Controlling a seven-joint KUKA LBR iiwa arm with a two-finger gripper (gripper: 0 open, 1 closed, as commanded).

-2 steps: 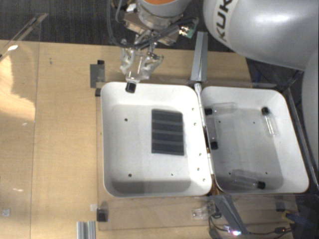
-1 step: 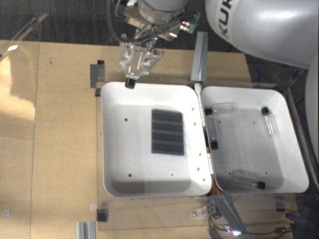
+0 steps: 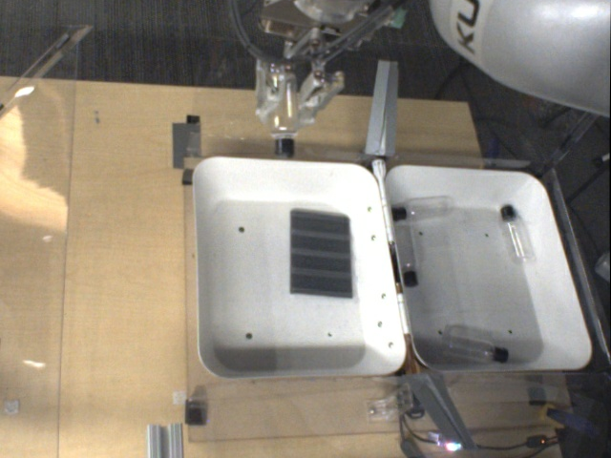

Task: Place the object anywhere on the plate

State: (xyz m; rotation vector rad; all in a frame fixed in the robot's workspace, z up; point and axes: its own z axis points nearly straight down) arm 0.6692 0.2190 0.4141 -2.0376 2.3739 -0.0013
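Two bins sat side by side on the bench (image 3: pixel 115 284). A ridged plate (image 3: pixel 321 253) lay in the middle of the left bin (image 3: pixel 220 351). In the right bin (image 3: pixel 563 351), tubes (image 3: pixel 473 344) lay along the edges. The gripper (image 3: pixel 294 103) hung behind the left bin's far rim.

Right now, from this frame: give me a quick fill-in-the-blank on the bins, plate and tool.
1. The dark ribbed plate lies in the white bin on the view's ____ side.
2. The clear tubes in the other bin have ____ caps.
3. The tool hangs over the wooden bench, just past the plate bin's ____ rim.

Missing words: left; black; far.
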